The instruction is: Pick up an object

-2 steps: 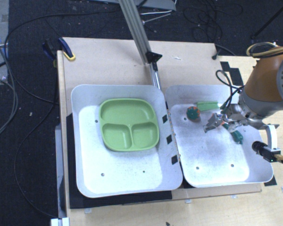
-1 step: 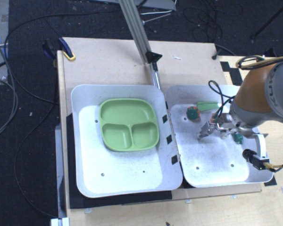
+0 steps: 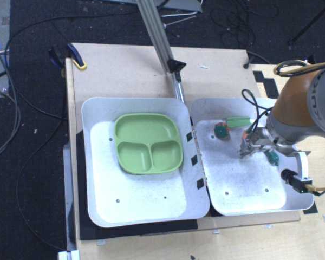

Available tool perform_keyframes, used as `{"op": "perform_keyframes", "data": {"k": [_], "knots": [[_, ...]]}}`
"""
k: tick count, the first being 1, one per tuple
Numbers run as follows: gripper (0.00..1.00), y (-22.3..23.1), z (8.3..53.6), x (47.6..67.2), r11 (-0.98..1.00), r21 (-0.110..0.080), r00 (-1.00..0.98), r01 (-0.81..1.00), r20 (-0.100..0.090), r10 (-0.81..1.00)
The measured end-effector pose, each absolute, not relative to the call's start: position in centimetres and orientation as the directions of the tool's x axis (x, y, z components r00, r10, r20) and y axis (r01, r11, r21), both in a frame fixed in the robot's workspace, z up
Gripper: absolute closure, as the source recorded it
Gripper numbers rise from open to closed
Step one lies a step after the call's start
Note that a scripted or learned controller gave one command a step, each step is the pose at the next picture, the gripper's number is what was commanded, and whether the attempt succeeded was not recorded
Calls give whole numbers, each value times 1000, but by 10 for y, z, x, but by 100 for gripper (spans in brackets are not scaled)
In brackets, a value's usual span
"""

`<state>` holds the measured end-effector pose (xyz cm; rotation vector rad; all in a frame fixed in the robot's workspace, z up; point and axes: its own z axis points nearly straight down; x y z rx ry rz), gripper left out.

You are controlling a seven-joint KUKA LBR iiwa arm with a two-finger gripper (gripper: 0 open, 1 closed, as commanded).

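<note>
In the right bin (image 3: 244,183), a small round green and orange object (image 3: 222,130) lies near the far left part. A light green stick-like object (image 3: 237,122) lies just behind it. A small teal object (image 3: 272,157) sits close to the arm's wrist. My gripper (image 3: 247,147) hangs low over the right bin's middle, to the right of the round object and left of the teal one. Nothing shows between its fingers.
The left bin (image 3: 141,199) holds a light green divided plate (image 3: 149,143). A metal pole (image 3: 157,28) slants down from the top to the gap between the bins. The grey and orange arm (image 3: 300,104) covers the right bin's far right corner.
</note>
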<state>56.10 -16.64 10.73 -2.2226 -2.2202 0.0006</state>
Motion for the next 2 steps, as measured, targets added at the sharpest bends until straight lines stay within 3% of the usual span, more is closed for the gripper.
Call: {"op": "perform_keyframes", "data": {"k": [2], "knots": [[100,-166,226,566,4,7,-4,1000,-2,1000]]}}
